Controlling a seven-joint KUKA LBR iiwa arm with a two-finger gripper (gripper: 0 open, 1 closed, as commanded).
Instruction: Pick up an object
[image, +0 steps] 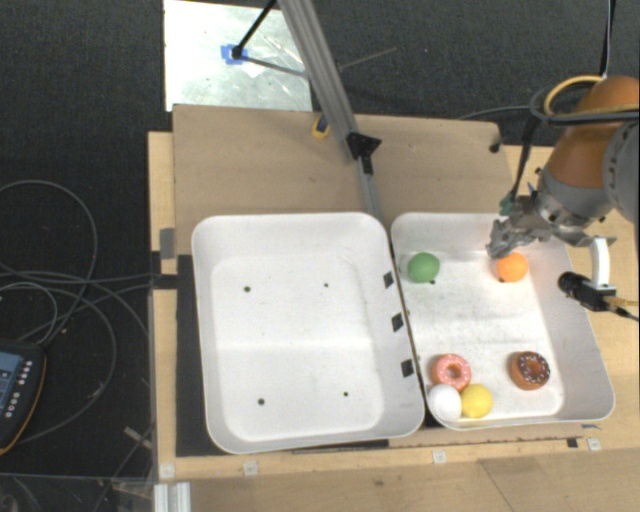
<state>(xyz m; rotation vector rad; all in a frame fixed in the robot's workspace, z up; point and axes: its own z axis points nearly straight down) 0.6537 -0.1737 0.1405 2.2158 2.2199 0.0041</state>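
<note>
Two shallow white bins of smooth, matt plastic, the left bin (290, 330) and the right bin (575, 330), are borne by a bench of pale, matt wood (260, 160). A slanted pole of dull grey metal (325, 75) is seen. A glossy, smooth finish is shown by the small orange ball (512, 267).

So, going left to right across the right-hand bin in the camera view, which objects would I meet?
Green ball → white ball → pink donut → yellow ball → orange ball → chocolate donut.
</note>
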